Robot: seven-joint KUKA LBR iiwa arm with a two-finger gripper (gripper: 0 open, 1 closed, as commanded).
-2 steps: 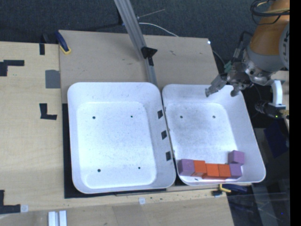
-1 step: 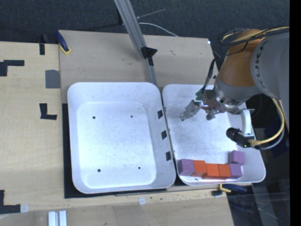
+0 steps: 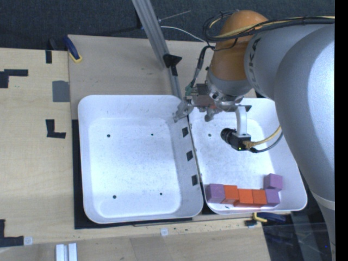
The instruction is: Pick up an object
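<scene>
Several small blocks lie in a row along the near wall of the right bin (image 3: 215, 151). A purple block (image 3: 216, 192) is at the left end, and orange blocks (image 3: 246, 197) fill the middle. Two more purple blocks (image 3: 273, 181) are stacked at the right end. My gripper (image 3: 209, 112) hangs over the far left part of the right bin, close to the wall between the two bins. It is well away from the blocks, and the wrist hides much of it.
The left bin (image 3: 130, 156) lies beside the right one. A slanted metal pole (image 3: 155, 31) comes down to the far end of the divider. A black fitting with cables (image 3: 235, 139) hangs from the wrist over the right bin.
</scene>
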